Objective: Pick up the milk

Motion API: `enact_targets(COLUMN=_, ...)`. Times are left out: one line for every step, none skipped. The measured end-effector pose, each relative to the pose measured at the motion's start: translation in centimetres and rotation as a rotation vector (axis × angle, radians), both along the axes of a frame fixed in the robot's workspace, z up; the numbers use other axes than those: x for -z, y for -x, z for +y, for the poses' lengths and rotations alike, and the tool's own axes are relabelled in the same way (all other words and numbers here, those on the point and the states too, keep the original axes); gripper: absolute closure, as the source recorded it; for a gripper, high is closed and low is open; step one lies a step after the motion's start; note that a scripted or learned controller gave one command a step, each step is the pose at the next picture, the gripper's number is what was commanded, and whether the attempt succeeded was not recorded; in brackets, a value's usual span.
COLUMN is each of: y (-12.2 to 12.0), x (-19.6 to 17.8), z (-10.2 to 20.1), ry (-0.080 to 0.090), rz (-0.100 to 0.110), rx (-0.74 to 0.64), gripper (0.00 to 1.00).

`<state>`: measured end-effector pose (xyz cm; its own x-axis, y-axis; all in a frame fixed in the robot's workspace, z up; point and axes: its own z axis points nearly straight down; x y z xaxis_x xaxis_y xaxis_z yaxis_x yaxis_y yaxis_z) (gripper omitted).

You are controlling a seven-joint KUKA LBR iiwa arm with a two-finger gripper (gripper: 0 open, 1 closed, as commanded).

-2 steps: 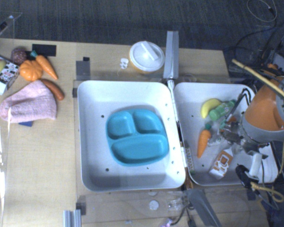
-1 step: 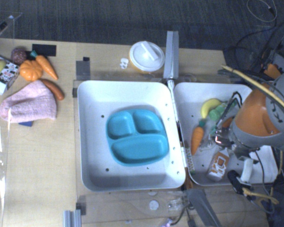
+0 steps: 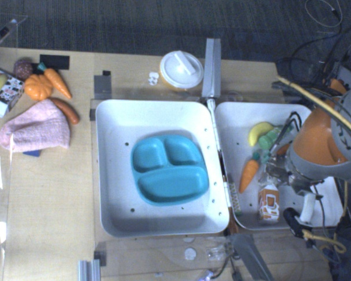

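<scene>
While the bench (image 3: pixel 47 215) carries two white bins side by side, the grey arm (image 3: pixel 322 151) reaches in from the right with its orange band above the wrist, bent down over the right bin (image 3: pixel 298 113) — gripper (image 3: pixel 270 171) low, just above the milk (image 3: pixel 269 202). Whether the gripper is apart or together cannot be told; the wrist hides that. Milk: one small carton with an orange-and-white label, lying near the front wall of the right bin, just beside one carrot (image 3: pixel 248 175) that lies tilted to its left. Left bin (image 3: pixel 114 174): one blue divided plate (image 3: pixel 169 168), three compartments, sitting about mid-floor. Right bin also holds one yellow banana (image 3: pixel 258 132) toward the back and a green item (image 3: pixel 271 138) touching it, partly under the arm — kind unclear. Outside the bins, far left of the bench: one pink cloth (image 3: pixel 35 129), one orange pumpkin (image 3: pixel 37 86), a second carrot (image 3: pixel 59 82) beside it, one brown sausage-like piece (image 3: pixel 67 110), one dark round item (image 3: pixel 23 69). Behind the bins, one white round lid (image 3: pixel 182 69) with a small white bit (image 3: pixel 154 78) just to its left.
</scene>
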<state>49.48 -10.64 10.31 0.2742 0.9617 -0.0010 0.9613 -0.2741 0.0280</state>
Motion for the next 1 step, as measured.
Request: enact_targets(y=-4.85, x=-8.15, z=9.19, ry=-0.005, rz=0.025, rx=-0.276, gripper=1.00)
